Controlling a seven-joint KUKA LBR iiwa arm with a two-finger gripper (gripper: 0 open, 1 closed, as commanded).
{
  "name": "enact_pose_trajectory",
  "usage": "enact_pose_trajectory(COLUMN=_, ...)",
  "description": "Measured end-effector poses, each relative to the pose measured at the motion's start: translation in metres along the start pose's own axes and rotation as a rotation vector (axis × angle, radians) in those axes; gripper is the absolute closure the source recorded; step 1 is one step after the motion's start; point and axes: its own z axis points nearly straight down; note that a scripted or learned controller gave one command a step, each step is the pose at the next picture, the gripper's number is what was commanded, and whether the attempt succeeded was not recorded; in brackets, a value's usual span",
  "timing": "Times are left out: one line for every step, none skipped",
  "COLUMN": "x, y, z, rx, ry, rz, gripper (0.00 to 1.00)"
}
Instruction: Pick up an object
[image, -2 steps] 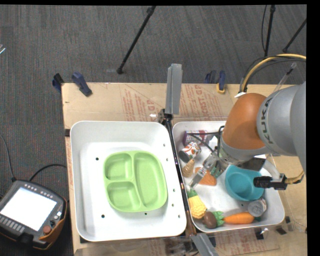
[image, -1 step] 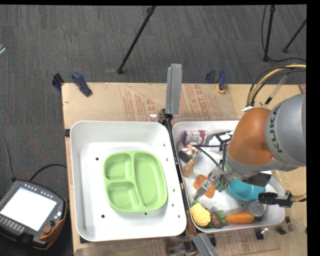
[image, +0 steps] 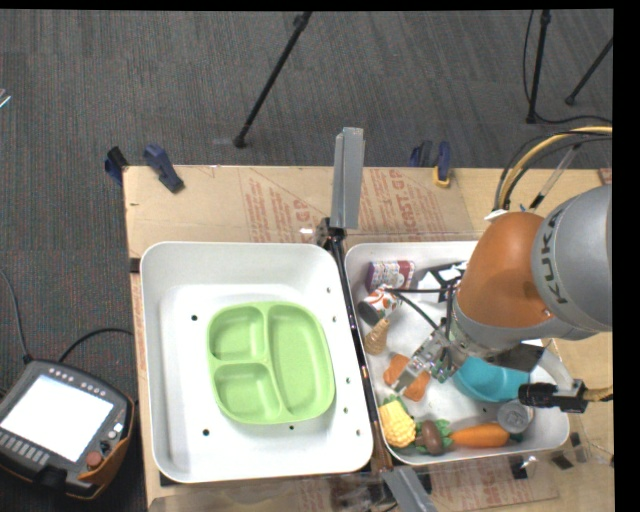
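Toy food and small objects lie scattered in the right bin (image: 556, 438), which sits on the bench (image: 250, 205) beside the left bin (image: 165, 300). An orange carrot-like piece (image: 400, 370) lies near the middle of the right bin, touching or just under the end effector (image: 432, 360). Whether that piece sits between the fingers cannot be made out, and whether the end effector is open or closed cannot be told either, since the wrist hides much of it.

Toward the right bin's near edge lie a yellow corn cob (image: 397, 422), a small brown and green piece (image: 433, 436) and an orange carrot (image: 480, 435), in a row from left to right. A teal bowl (image: 490, 380) rests just right of the end effector, partly under the arm (image: 530, 285). A grey round disc (image: 514, 416) lies near the bin's near right corner. A purple and white can (image: 391, 272) lies on its side near the far left corner, with an ice-cream cone (image: 377, 335) along the left edge.

A green divided plate (image: 270, 362) lies flat in the middle of the left bin. A tablet-like pendant (image: 60, 425) sits on the floor off the bench's left side.
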Motion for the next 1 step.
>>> enact_pose_trajectory(x=0.0653, y=0.0000, z=-0.0953, rx=-0.006, ry=-0.007, rz=0.375, gripper=1.00)
